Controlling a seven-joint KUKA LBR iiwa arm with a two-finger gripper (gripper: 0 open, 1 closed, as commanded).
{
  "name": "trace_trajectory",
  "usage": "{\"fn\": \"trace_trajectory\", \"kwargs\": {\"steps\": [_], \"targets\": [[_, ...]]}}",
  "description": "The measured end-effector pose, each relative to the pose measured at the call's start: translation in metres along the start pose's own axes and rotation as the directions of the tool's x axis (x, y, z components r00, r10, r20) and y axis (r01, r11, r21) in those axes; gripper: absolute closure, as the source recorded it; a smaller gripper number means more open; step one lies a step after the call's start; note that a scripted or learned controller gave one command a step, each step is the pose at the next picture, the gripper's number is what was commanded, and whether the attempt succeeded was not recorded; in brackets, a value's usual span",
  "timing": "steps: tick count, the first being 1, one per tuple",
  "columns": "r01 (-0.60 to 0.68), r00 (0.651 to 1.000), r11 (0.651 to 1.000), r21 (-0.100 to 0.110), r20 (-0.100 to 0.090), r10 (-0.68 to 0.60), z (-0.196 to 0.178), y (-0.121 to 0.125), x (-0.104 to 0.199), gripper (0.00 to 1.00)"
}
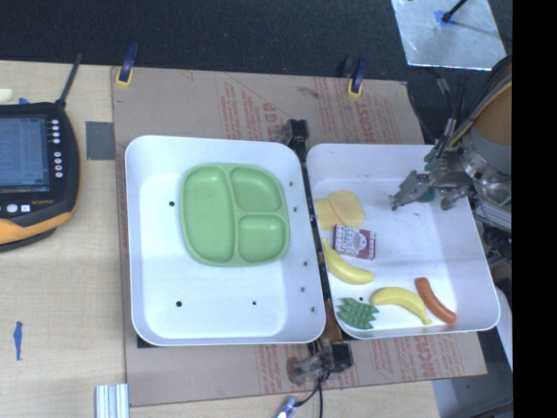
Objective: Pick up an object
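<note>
Banana (401, 302): long axis left-right, curved | sausage (434, 300): diagonal | gripper (416, 193) above bin (452, 238)

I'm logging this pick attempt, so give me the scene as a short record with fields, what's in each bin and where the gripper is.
left bin: green divided plate
right bin: chips, small red packet, two bananas, green leafy piece, sausage
gripper: above the right bin's upper right part, nothing seen between its fingers
left of the bins: control pendant on the bench

Pale wood bench (52, 303) under clamped brown cardboard (218, 103); dark carpet floor (218, 16) behind; handheld control pendant (30, 177) at left
</note>
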State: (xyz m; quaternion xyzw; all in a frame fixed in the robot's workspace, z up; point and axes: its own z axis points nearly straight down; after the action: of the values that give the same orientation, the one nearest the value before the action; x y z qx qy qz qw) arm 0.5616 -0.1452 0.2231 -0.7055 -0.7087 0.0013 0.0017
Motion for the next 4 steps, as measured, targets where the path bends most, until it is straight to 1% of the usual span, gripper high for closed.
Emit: {"fn": "trace_trajectory", "kwargs": {"steps": [1, 2, 4], "targets": [[0.000, 1.000, 1.000, 0.002, 0.001, 0.000, 0.108, -0.021, -0.060, 0.00], [-0.001, 1.000, 1.000, -0.002, 0.000, 0.001, 0.131, 0.092, -0.067, 0.00], [0.003, 1.000, 1.000, -0.002, 0.000, -0.003, 0.131, 0.095, -0.066, 0.00]]}}
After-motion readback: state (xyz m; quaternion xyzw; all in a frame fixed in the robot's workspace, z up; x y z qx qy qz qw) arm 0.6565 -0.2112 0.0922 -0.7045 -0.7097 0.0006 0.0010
